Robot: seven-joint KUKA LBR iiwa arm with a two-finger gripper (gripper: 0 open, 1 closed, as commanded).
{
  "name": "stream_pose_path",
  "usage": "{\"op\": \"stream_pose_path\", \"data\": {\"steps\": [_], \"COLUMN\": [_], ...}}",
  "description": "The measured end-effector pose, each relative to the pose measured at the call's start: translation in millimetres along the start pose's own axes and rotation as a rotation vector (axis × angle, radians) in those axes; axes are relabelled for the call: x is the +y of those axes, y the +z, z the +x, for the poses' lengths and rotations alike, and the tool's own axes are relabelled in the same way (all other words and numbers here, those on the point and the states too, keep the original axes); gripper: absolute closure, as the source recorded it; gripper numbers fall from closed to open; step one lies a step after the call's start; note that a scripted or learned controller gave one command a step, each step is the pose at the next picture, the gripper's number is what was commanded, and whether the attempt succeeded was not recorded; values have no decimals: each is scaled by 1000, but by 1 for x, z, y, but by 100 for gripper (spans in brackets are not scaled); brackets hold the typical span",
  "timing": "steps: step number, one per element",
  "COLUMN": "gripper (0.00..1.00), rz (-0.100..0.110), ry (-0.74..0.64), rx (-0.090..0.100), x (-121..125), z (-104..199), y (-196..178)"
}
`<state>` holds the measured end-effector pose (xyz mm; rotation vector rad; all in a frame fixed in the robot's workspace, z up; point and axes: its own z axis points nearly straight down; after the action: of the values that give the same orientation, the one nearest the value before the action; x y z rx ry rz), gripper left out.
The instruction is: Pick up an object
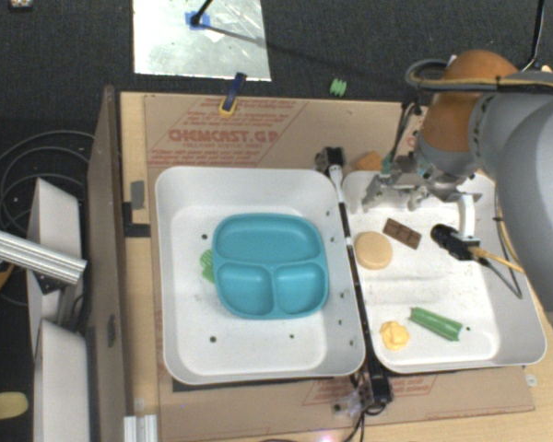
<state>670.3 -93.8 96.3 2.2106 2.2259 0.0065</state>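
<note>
The gripper (394,190) hangs over the far corner of the right bin (521,334), low above the white floor. From this slant I cannot tell whether it is open or closed, and nothing can be seen held in it.

Closest to the gripper is a brown rectangular bar (404,234), lying flat just below it in the view and apart from it. Just beyond the gripper, toward the bin's far rim, sits a small orange piece (369,162) (partly hidden by the gripper, so its shape is unclear). Below and slightly left of the gripper, past the bar, a tan round disc (373,250) lies near the wall shared with the other bin. Farther down from the gripper, near the bin's front edge, a yellow lump (394,334) and a green cylinder (436,323) lie just beside each other, the cylinder to the right and slanted.

Well to the gripper's left, the left bin (180,212) holds a blue divided plate (269,265) with three compartments. A green piece (205,264) peeks out at the plate's left edge.

Both bins rest on a cardboard sheet (223,129) with red lettering.
</note>
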Motion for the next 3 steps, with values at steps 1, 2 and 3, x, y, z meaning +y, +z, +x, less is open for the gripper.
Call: {"op": "stream_pose_path", "data": {"steps": [1,2,3], "gripper": [0,0,100], "rz": [8,1,-1], "ry": [8,6,5], "rx": [0,-1,0], "x": [-41,-21,-21], "z": [-27,-41,-40], "y": [12,7,-4]}}
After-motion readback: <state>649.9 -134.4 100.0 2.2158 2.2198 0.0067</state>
